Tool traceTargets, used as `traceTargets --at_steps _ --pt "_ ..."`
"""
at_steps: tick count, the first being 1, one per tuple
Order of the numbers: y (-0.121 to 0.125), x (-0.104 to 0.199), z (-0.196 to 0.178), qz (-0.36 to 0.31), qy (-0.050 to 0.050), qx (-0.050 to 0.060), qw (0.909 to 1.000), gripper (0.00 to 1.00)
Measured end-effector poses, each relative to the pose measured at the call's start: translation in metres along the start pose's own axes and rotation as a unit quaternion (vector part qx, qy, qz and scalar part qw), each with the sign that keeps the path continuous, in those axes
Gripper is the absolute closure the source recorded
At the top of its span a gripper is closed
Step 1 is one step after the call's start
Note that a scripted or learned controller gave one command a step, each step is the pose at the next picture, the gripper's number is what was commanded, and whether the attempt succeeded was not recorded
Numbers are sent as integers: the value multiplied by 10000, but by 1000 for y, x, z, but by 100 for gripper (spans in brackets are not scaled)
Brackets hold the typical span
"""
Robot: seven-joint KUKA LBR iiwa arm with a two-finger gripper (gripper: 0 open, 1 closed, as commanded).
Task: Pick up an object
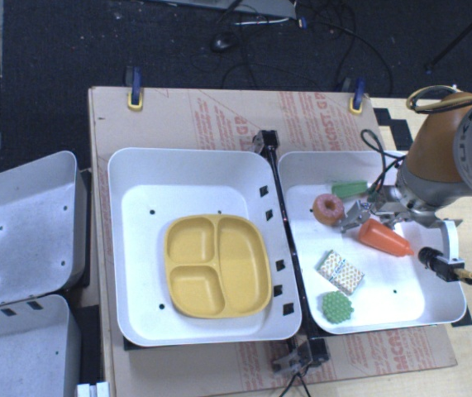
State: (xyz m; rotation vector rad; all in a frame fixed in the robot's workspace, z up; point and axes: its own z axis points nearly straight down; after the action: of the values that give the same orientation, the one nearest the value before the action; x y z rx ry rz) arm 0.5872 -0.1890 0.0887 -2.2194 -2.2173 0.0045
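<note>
I am looking down at a big brown bench (186, 110) holding two white bins. The left bin (136, 180) is sitting in the middle of the frame with a yellow plate (217, 265) (three little sections) lying flat in it. The right bin (401, 304) is on the right side, and the grey and orange arm (446, 151) is reaching into it from the right edge.

The gripper (359, 216) is hanging low in the upper part of the right bin. I cannot tell if it is open or closed, or if it is grabbing anything. Just beside it I am seeing an orange carrot (384, 238), a pink donut (329, 209) and a green block (350, 189). Lower down are a checkered packet (340, 272) and a bumpy green ball (336, 306).

I am worrying that the three toys are crowding the gripper. It could push the carrot or donut aside and come up with nothing.
</note>
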Motion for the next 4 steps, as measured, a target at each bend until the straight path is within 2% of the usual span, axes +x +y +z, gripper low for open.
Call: traceTargets --at_steps 1,2,4 --pt "2 0 -14 -1 -11 -35 10000 100" --pt "4 -11 -70 1 -19 -56 10000 100" --pt "1 2 -162 -23 -18 -60 10000 100"
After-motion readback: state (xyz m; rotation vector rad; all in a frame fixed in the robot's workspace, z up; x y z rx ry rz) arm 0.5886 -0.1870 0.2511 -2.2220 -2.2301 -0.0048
